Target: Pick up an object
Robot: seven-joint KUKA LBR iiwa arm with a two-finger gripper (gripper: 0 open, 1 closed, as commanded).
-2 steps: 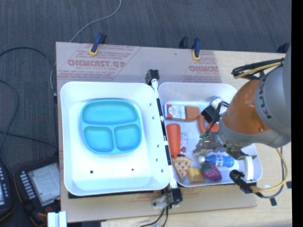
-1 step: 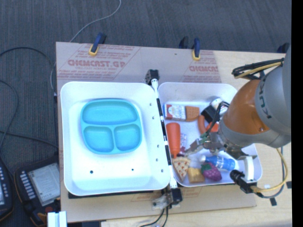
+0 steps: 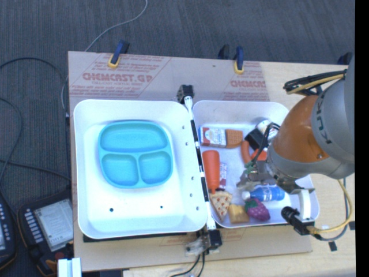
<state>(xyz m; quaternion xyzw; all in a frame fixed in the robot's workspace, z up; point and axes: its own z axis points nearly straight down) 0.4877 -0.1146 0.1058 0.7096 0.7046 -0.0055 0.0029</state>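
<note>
Toy food fills the right bin, and the piece nearest the gripper is a blue bottle-shaped toy. It lies flat with its long axis running left to right across the view, a pale end pointing left toward the bin's middle. The gripper sits just above it in the view, low over the pile, but the wrist covers the fingertips, so how far the jaws stand apart cannot be told, nor whether anything is touched or held.

Just below the blue toy lie purple toy grapes, with a tan bread-like piece to their left and a pizza slice further left. An orange carrot lies lengthwise along the bin's left wall, its long axis running top to bottom. A red-and-white packet lies near the bin's top, with a brown piece touching its right end.

The arm, with its orange band, covers the bin's right half. The left bin holds a blue divided plate with three compartments.
</note>
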